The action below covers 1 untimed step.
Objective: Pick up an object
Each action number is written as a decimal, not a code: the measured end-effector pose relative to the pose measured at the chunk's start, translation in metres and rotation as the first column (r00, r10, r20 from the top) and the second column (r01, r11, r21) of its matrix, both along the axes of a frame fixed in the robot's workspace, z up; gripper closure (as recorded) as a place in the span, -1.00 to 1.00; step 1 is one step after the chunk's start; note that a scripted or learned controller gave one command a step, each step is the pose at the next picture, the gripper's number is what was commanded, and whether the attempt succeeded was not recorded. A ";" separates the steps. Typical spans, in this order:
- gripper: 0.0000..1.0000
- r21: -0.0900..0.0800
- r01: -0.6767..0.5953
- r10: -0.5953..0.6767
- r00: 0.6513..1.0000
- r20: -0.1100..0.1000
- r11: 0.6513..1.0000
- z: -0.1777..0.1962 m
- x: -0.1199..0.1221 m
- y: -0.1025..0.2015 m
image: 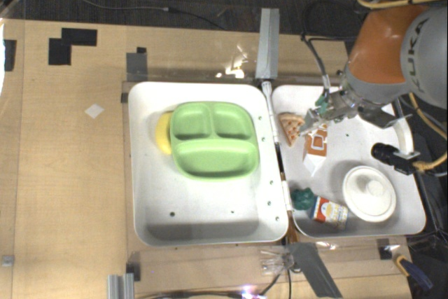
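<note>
Closest to me, a small can [330, 212] and a teal toy [303, 199] are sitting beside a white lidded bowl [369, 192] in the right bin [413, 220]. Further back, the gripper [323, 110] is hovering over a white-and-orange packet [316, 145] by a pizza slice toy [290, 127]. Can't tell its grip, honestly. Things are crowding there, so it's probably risking nudging the slice or pinching just an edge.

Arm [420, 45] lettering: part of the maker's name, "KU", in dark letters on the grey shell at the view's right edge; the rest is cut off.
Carton [316, 145] in the right bin: orange print on white, too small to read.
Small can [330, 211] in the right bin: a red label, its words too blurred to read.
</note>
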<state>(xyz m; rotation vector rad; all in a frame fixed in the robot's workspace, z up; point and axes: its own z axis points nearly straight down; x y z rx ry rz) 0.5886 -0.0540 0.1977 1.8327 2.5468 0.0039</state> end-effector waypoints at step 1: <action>1.00 0.000 0.004 -0.004 1.000 0.000 1.000 -0.012 0.003 -0.015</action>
